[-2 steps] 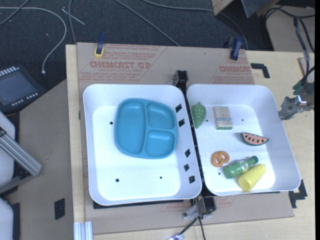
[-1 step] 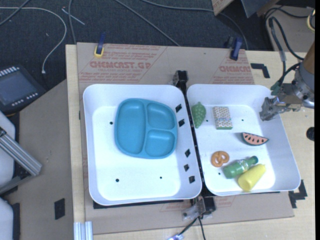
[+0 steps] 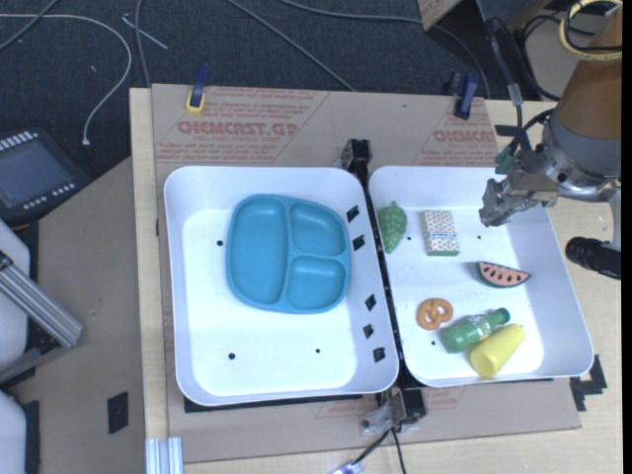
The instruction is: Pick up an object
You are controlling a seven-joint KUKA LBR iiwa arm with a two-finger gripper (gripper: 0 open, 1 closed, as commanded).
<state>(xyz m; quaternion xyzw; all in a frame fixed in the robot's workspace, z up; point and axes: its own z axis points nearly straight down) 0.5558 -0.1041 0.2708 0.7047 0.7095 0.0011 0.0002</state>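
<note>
Grey fingers (image 3: 497, 208) above right bin (image 3: 563, 294), near watermelon slice (image 3: 504, 275)

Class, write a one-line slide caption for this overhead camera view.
Gripper above the right bin of toy foods, near the watermelon slice; blue plate in the left bin.

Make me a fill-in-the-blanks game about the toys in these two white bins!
1. The blue divided plate lies in the ____ bin.
2. The watermelon slice lies in the ____ bin.
3. The pretzel sits just left of the ____ bottle.
4. The gripper hovers over the ____ bin's far edge.

Missing words: left, right, green, right
</note>
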